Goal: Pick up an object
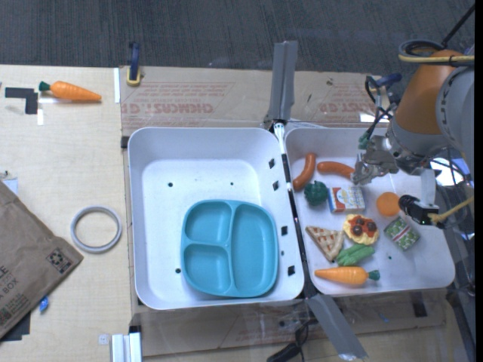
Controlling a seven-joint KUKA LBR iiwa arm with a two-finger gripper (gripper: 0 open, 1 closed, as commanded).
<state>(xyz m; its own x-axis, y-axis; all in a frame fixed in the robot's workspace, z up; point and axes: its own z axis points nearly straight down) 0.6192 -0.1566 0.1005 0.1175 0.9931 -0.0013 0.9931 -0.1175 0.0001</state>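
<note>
Hovering over the right bin (445,274), your end effector (364,170) sits just above the small red-and-white carton (349,199), beside the sausage (335,169); you cannot tell its state from here. Treat the carton as light, stiff toy plastic, likely slick. Take it across its narrow sides, clear of the green broccoli (316,194) touching it.

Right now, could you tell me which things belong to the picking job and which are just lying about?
Job:
tool
right bin with sausage, broccoli, sandwich wedge, carrot, orange ball, green cube

Lying about:
teal divided plate in left bin
bench carrot
tape ring
cardboard box
</note>
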